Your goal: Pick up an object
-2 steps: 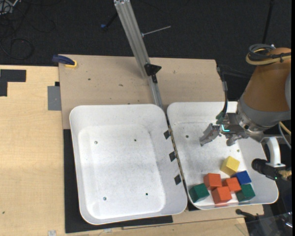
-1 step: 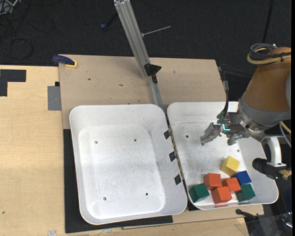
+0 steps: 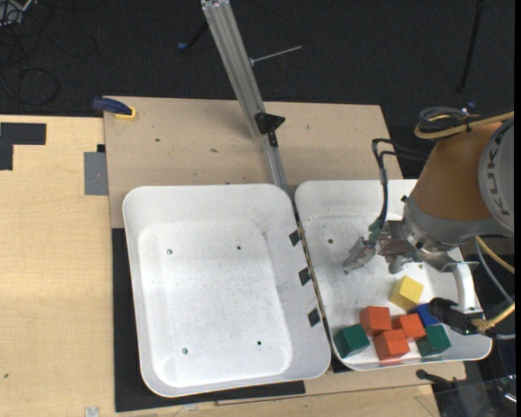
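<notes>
Several small blocks lie in the near right corner of the right bin. They include a yellow block, three orange blocks, a blue block and two green blocks. My gripper hangs low over the middle of that bin, left of and slightly beyond the yellow block. Nothing shows in its grasp. The grey arm with its orange band comes in from the right and covers the bin's right side.
The left bin sits beside the right one, with a dividing edge with black clips between them. A slanted aluminium rail rises behind the bins. Cables hang near the arm at the right.
</notes>
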`<state>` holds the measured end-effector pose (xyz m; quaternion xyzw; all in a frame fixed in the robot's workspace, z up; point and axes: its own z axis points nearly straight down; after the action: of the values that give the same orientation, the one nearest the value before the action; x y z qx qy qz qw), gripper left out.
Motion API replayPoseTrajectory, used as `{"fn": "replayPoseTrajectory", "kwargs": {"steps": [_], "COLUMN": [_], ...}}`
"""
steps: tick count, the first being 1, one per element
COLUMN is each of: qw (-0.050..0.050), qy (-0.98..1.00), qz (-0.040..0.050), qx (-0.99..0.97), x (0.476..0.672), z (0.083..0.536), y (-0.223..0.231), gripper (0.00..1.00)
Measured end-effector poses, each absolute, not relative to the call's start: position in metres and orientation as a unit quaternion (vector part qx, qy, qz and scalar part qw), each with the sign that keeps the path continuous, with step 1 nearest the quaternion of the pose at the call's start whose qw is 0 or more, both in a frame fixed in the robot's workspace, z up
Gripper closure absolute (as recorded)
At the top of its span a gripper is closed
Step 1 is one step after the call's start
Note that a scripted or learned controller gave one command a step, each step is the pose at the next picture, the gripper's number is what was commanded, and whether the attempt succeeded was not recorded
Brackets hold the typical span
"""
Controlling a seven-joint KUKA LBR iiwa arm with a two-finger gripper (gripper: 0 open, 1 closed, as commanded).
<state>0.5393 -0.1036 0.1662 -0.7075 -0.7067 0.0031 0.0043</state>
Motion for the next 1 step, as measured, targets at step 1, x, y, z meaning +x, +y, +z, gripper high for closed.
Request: {"fn": "replayPoseTrajectory", "kwargs": {"steps": [1], "qw": [0.004], "qy": [-0.707], "qz": [0.0025], "qx": [-0.708], "x": [0.5417], "z": [0.1216], "y": [-0.1024], "gripper": [0.00]}}
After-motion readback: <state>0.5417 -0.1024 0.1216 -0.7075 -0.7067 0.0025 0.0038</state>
